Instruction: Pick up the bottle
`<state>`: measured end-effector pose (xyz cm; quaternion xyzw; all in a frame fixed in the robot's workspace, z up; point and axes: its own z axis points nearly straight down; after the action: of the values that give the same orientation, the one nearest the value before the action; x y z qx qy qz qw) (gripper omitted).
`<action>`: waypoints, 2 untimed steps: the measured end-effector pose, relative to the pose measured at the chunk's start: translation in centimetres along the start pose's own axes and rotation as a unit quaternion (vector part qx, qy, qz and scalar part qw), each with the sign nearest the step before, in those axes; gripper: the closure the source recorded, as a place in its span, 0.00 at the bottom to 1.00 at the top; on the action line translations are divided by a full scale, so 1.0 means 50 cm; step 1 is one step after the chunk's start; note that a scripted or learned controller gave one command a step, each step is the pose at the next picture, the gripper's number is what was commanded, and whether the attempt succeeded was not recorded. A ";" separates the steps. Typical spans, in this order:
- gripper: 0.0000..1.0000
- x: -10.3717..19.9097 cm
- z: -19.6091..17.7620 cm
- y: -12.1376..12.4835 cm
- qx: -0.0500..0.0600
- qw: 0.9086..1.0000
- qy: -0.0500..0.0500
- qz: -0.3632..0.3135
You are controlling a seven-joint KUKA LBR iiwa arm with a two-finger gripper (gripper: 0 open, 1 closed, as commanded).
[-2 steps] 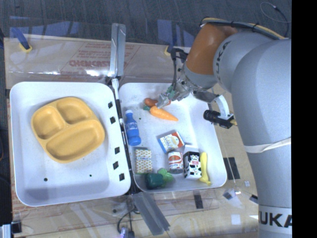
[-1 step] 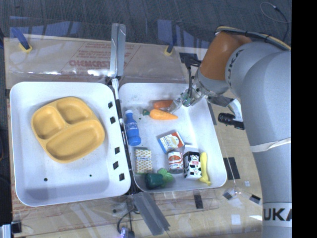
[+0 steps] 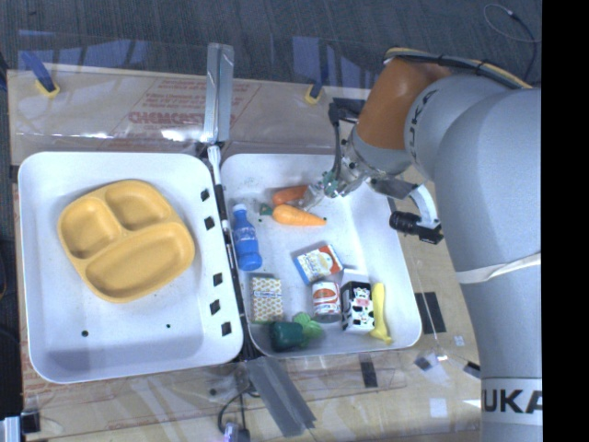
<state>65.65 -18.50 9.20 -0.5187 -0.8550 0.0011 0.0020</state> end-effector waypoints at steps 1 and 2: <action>1.00 0.000 -0.023 0.002 -0.001 1.000 -0.001 -0.002; 1.00 -0.001 -0.045 0.004 -0.001 1.000 -0.002 -0.005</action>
<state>65.87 -18.43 11.46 -0.5147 -0.8574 0.0008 -0.0002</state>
